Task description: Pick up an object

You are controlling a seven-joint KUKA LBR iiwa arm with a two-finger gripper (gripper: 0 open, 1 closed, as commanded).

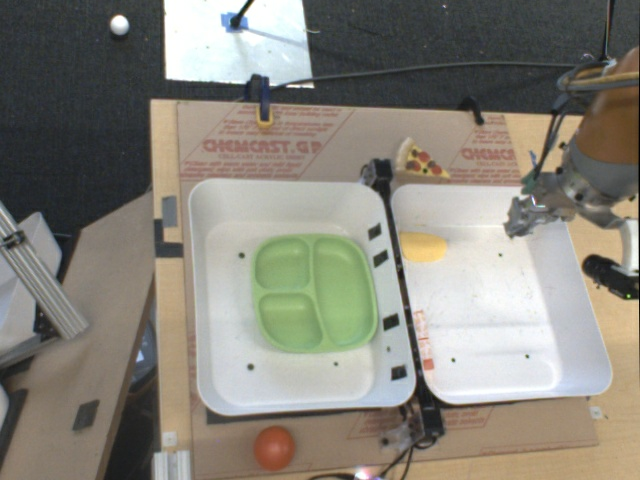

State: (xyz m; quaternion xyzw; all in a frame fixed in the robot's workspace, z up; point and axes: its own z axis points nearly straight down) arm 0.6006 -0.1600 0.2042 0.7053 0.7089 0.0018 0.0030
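A yellow, banana-like piece (423, 247) lies in the right bin (520, 368), near its left wall. My gripper (522, 218) hangs over the right bin's far right part, well to the right of the yellow piece and apart from it. Nothing shows between its tips. A pizza-slice toy (421, 161) rests on the cardboard just beyond the bins' far rims. A red-orange ball (274, 446) sits on the bench in front of the left bin.
The left bin (215, 298) holds a green divided plate (313, 291). Black clips run along the seam between the bins. A white sheet (235, 28) and a small white ball (120, 25) lie on the dark floor at the back. A metal rail (35, 278) stands at left.
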